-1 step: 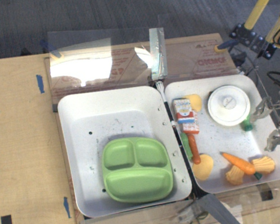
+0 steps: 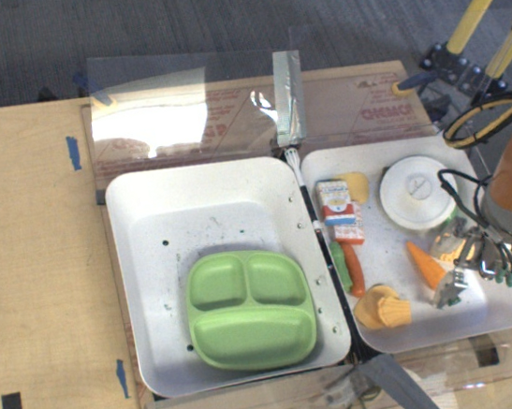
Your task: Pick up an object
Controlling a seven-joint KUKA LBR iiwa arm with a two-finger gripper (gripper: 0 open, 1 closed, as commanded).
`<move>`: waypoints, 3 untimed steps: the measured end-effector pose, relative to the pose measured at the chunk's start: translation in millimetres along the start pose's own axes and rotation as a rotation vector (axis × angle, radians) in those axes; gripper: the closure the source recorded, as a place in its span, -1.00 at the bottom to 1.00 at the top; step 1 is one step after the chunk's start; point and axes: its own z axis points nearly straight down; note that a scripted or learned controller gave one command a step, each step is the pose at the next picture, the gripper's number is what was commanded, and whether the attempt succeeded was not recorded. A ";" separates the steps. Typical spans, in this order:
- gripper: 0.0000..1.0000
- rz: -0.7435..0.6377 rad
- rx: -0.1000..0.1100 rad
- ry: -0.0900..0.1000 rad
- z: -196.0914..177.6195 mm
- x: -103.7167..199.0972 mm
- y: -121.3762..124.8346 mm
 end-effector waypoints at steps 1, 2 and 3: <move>-1.00 0.189 0.000 -0.005 11.8 30.9 38.0; -1.00 0.538 -0.002 -0.004 11.5 50.0 80.7; -1.00 0.844 -0.003 -0.001 11.9 41.5 79.2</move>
